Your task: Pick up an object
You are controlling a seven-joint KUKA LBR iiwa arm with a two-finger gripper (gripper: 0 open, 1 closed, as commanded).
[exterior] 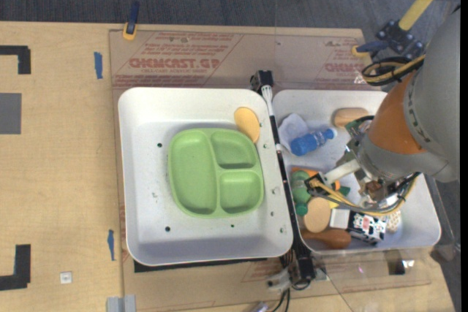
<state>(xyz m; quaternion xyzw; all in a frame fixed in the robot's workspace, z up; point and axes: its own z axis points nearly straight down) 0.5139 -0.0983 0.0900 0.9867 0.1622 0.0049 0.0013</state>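
Note:
The right bin [428,226] holds a heap of small things: a blue plastic bottle [311,140], a tan bread-like piece [351,116], a round tan disc [318,215], a brown piece [330,237], a black-and-white patterned box [368,227] and green and orange bits [306,183]. My gripper [371,190] hangs low over the middle of this heap, under the orange band [391,124] of the arm. It is just above the patterned box and to the right of the tan disc. The wrist hides what lies directly under it.
The left bin [142,157] bears a green divided plate [216,172] and a yellow-orange oval object [248,122] at its far right corner. A raised divider [276,157] runs between the bins. Cables [387,66] loop at the arm's upper side.

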